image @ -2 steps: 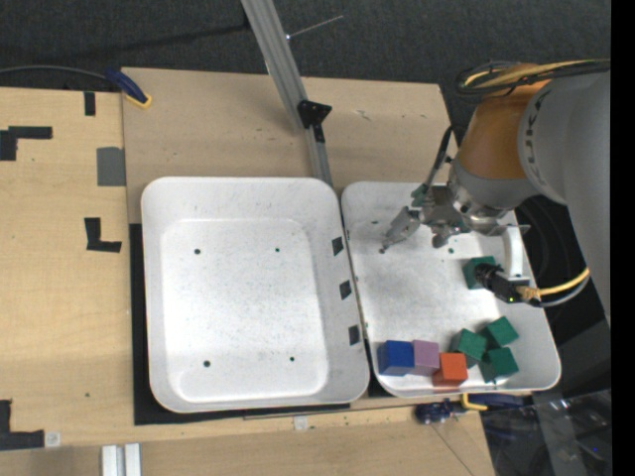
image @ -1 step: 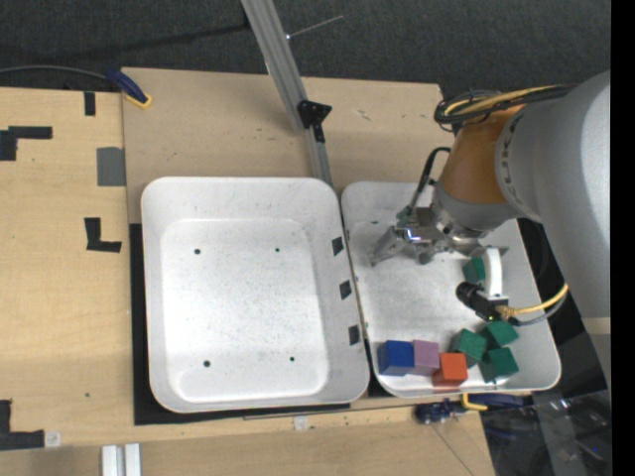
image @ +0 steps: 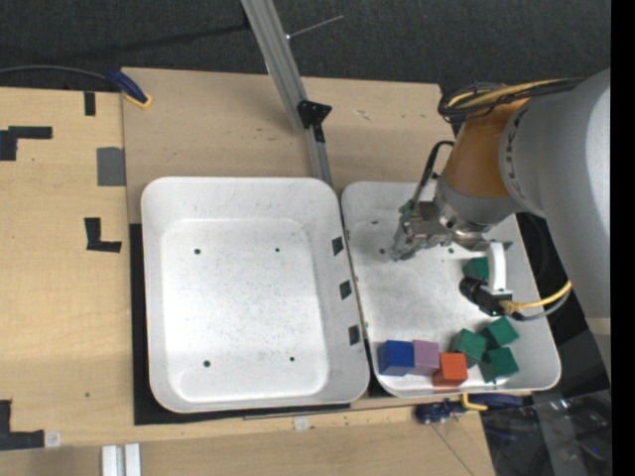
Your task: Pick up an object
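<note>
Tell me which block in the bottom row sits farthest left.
The blue block, at the left end of the right bin's bottom row; the lilac block and orange block lie to its right.

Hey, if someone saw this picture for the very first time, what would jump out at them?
First the big grey arm with its orange band, reaching in from the right, its pincer low over the upper part of the right bin. Next, the bright blocks huddled at that bin's near edge: blue block, purple block, orange block and green blocks. The left bin is plain white beside it.
</note>
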Tool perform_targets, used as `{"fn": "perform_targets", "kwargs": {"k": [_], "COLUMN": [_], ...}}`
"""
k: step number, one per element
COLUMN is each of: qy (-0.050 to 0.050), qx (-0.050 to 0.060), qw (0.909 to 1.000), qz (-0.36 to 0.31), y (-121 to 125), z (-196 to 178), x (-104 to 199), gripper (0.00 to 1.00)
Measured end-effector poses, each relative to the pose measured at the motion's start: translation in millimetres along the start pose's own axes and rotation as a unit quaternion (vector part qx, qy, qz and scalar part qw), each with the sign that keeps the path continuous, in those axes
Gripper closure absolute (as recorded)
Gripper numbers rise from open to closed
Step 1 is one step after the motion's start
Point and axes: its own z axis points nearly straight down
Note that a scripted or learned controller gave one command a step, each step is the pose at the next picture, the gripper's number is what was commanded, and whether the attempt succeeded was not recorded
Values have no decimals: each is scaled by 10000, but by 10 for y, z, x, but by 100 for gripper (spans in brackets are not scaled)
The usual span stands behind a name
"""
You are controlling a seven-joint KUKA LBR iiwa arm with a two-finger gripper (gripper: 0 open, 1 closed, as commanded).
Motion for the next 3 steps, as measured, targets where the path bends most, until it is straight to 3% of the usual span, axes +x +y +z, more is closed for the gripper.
{"fn": "perform_targets", "kwargs": {"k": [3], "qy": [-8], "qx": [-45], "qw": [10000], "qz": [2], "y": [233], "z": [-1686], "x": [28], "gripper": [100]}}
